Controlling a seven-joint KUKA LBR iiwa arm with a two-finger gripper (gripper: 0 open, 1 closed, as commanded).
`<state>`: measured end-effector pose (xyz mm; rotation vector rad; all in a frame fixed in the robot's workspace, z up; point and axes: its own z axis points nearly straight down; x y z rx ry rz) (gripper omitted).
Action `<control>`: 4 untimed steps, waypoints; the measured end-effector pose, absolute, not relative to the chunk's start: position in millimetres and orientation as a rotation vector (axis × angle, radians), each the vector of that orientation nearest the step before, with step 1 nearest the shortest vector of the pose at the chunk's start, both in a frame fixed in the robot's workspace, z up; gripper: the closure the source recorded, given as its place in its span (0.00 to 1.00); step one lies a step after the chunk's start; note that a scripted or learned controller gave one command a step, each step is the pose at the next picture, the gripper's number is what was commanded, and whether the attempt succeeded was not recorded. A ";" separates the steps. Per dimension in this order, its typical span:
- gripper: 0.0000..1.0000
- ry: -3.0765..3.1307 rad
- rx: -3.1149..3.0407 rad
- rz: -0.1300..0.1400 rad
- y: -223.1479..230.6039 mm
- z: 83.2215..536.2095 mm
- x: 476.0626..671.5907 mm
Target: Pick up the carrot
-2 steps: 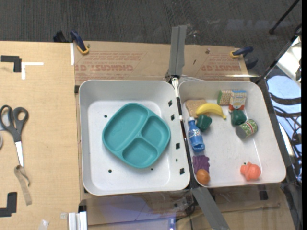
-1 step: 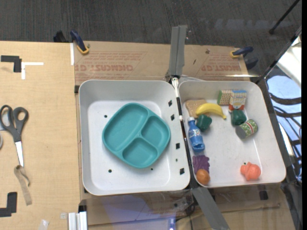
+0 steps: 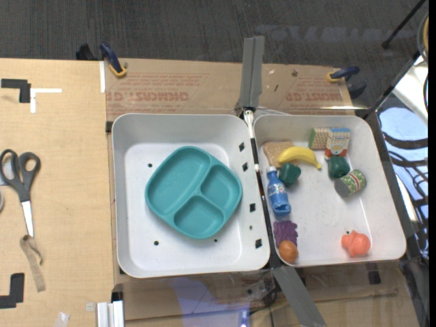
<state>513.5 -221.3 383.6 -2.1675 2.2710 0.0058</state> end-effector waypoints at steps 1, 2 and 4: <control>1.00 1.770 -2.592 0.009 -221.4 364.7 478.7; 1.00 1.774 -2.586 0.014 -220.6 372.3 480.5; 1.00 0.749 -3.046 0.004 -207.9 376.5 522.5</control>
